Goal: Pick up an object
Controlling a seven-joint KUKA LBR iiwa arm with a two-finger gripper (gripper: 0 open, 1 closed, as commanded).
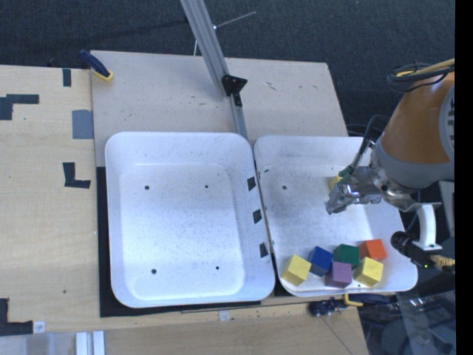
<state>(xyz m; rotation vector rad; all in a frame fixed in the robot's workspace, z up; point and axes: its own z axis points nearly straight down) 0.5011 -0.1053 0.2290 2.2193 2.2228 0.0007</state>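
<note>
Hovering in the right bin (295, 161) above the blocks (336, 263), the jaws' state is unclear; descending here risks grasping nothing.

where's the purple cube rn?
In the right bin, at its near edge: the purple cube sits in the block cluster, just below the green cube, between the blue cube and a yellow cube.

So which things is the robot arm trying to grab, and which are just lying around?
For the job:
- gripper
- right bin
- yellow cube, blue cube, purple cube, green cube, orange cube, second yellow cube

Lying about:
- left bin
- metal pole
</note>
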